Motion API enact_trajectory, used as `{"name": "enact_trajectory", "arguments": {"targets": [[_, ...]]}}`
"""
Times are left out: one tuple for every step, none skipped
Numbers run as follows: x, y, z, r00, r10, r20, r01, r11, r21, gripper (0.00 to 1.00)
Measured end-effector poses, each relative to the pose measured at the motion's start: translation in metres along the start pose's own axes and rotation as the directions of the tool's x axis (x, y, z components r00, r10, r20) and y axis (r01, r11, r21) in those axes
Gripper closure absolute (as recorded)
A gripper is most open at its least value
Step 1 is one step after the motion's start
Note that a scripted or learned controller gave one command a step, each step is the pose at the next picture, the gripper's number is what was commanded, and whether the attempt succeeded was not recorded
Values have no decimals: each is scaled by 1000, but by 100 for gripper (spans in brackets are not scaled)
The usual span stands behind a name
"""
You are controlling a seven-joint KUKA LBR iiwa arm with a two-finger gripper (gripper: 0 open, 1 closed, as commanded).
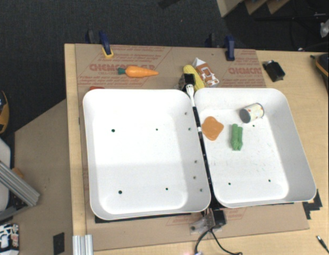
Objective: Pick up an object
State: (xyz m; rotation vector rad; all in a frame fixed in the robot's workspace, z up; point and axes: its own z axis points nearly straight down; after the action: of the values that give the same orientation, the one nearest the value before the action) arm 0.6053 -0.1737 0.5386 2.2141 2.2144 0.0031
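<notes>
Early in the task, at the choosing stage, with nothing lifted yet. Three candidates lying in the right bin (pixel 260 169), toward its far left corner: an orange rounded piece (pixel 212 127) just beside the wall shared with the left bin (pixel 137 153), a green upright-looking block (pixel 236 137) near it, and a small pale cylinder (pixel 252 112) on its side a little farther back. Beyond the bins, near the bench's far edge, a toy carrot (pixel 137 72) and a yellow piece (pixel 190 74). Cannot tell whether the hand is wide or narrow. Next, probably: settle on one target, likely the green block for standing clear of the wall, come down above it with room either side, then close and lift.
</notes>
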Motion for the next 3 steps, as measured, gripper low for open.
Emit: {"name": "enact_trajectory", "arguments": {"targets": [[0,1,-12,1000,0,4,0,1000,-7,100],[0,1,-11,1000,0,3,0,1000,-6,0],[0,1,-23,1000,0,7,1,1000,-12,100]]}}
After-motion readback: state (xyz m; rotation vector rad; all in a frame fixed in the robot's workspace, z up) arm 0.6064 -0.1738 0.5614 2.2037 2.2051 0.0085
